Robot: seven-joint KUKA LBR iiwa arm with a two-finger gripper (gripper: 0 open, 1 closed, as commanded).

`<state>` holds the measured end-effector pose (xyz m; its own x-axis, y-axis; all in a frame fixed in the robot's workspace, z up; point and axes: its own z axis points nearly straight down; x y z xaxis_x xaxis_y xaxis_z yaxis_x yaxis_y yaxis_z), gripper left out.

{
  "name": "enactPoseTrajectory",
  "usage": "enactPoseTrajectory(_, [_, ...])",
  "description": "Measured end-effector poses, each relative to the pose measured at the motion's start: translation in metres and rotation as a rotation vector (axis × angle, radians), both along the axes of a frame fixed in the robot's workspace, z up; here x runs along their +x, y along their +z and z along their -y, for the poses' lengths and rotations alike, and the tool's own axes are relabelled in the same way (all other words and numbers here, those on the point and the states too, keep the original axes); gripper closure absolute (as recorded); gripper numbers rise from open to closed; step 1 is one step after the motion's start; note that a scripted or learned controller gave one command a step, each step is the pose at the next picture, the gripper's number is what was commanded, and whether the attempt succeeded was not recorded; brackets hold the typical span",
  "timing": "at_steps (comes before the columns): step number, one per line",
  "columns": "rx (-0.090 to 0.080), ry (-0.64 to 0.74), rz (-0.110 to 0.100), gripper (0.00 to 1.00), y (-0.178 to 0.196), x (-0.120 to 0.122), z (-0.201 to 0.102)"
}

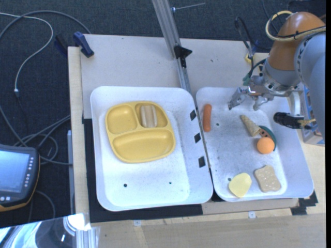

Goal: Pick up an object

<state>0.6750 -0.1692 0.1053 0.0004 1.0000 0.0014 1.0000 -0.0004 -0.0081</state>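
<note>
Jaws stand apart with nothing between them, hanging at the far edge of the right bin [295,164], tips pointed down toward its floor. That spread suits a pick not yet made: judged from here, no grasp has started.

The closest candidate is the cone [250,125], lying on its side just near of the jaws and a little right, clear of the bin wall. It looks the easiest target, though its taper could let it slip out of a pinch. Further near and right sits the orange [265,145], touching a green piece [269,132]; being round, it may roll if nudged. The carrot [207,117] lies lengthwise against the left wall of this bin, where the wall leaves little room for a finger on that side. At the near end lie the cracker [267,178] and a yellow slice [240,184], both flat on the floor and so hard to get under.

The arm [289,50] comes in from the right, bent over the bin's far right corner.

The left bin [150,190] holds a yellow tray [139,143] with a tan piece [148,115] in its far right compartment, well apart from the jaws. Both bins rest side by side on the tabletop [129,61], walls touching.
</note>
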Motion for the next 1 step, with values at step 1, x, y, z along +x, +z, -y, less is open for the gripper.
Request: enactPoseTrajectory(1, [-0.002, 0.002, 0.01, 1.0, 0.0166, 0.0029, -0.0001])
